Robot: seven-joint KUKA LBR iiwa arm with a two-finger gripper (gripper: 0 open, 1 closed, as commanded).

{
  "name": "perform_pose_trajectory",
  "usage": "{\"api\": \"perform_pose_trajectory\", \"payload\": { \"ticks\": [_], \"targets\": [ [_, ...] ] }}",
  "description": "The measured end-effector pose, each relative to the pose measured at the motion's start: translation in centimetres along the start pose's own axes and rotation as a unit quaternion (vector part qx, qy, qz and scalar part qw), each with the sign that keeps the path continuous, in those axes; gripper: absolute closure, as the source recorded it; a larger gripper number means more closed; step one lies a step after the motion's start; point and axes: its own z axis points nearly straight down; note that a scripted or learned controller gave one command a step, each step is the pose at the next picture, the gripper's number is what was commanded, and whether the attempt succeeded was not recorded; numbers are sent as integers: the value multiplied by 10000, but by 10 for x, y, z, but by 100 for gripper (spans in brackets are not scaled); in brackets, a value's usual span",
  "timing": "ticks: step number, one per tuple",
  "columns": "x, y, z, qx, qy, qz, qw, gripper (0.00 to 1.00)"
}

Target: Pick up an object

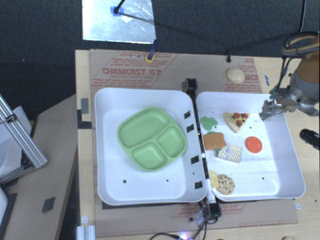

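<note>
The gripper (269,110), its grip state impossible to tell, hovers at the right bin's (287,149) far edge, near the pizza slice (236,120). The left bin (107,134) holds a green tray (151,138).

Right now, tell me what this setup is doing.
The grey arm's gripper hovers at the far right edge of the right bin, holding nothing visible. Toy foods lie in that bin: a pizza slice, a red disc, a cookie. The left bin holds a green divided plate.
</note>
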Motion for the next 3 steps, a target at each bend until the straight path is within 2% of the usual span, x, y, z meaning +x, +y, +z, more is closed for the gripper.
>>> {"api": "perform_pose_trajectory", "payload": {
  "ticks": [1, 2, 3],
  "targets": [
    [0, 2, -27, 9, 4, -14, 10000, 100],
    [52, 19, -31, 18, 19, -44, 10000, 100],
    [98, 19, -23, 32, 23, -38, 10000, 100]
  ]
}}
